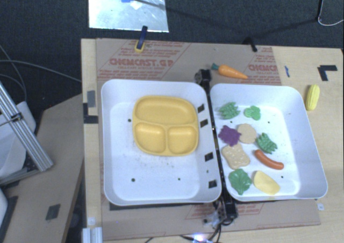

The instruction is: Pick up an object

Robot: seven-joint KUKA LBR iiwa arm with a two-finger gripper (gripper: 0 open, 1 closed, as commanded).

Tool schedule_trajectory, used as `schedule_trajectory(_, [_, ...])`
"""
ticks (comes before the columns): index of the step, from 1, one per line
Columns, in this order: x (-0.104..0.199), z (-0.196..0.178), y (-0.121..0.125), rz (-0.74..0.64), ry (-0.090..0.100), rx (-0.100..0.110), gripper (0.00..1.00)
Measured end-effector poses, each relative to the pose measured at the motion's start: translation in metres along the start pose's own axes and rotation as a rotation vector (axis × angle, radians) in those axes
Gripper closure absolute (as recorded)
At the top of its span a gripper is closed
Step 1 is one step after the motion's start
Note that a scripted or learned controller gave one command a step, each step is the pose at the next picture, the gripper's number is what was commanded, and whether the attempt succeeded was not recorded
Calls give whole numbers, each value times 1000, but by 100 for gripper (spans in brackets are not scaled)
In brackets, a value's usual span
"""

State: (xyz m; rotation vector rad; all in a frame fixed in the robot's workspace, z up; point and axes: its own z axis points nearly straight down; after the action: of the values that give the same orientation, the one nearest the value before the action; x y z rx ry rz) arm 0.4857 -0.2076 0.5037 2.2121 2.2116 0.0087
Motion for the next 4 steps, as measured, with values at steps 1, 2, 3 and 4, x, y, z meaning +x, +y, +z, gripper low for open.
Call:
schedule_trajectory(1, [144,-27,95,-21,9,5,0])
schedule_trajectory(2, [224,-32,65,-14,8,10,0])
schedule_trajectory(3, [283,-33,28,-12,8,11,0])
schedule_trajectory(4, [279,-44,31,-7,7,7,100])
